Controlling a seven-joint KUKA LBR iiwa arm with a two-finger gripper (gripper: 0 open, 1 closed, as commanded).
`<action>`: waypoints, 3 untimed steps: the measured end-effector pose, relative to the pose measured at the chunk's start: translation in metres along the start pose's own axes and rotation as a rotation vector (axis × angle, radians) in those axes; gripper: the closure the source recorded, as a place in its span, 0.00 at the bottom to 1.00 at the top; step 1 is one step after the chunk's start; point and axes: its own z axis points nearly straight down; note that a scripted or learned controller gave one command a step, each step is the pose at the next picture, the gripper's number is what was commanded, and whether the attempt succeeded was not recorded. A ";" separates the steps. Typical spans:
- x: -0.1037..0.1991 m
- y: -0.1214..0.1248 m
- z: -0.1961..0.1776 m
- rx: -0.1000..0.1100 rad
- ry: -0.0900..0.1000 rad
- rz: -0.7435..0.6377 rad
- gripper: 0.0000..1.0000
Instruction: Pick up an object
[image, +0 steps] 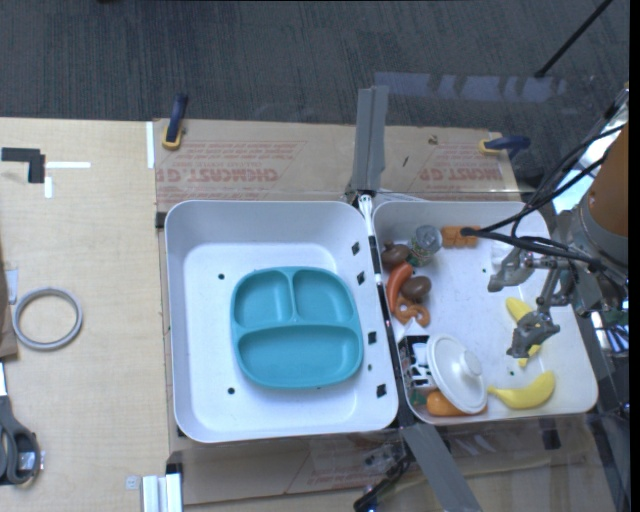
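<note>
Grey metal fingers of the gripper (528, 300) hang over the right side of the right bin (470, 280), spread apart with bare white floor showing between them — nothing is held. Just under the lower finger lies a small yellow piece (522, 318), partly covered by it, and whether the two touch cannot be told. A banana (524, 393) rests near the bin's front right corner, close to a white lid (458, 372) with a knob that lies over an orange thing (438, 404). Along the left wall sit two brown lumps (407, 272), an orange curved toy (404, 300) and a small grey cap (427, 239); an orange block (459, 237) lies by the back wall. The middle of this bin is open white floor.

The left bin (200, 330) holds a teal divided plate (297, 327) at its centre, with bare floor all round it. The bins touch along their shared edge. Both stand on brown cardboard (250, 170) held at the back by blue and yellow clamps (176, 120). To the left stretches a pale wooden bench (80, 260) bearing a grey ring (44, 318) — well apart from the bins. Dark carpet (250, 50) lies beyond.
</note>
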 end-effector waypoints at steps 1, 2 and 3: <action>-0.044 -0.074 0.175 0.000 0.002 0.091 0.00; -0.048 -0.118 0.196 0.000 0.000 0.206 0.00; -0.050 -0.116 0.186 0.002 -0.003 0.201 1.00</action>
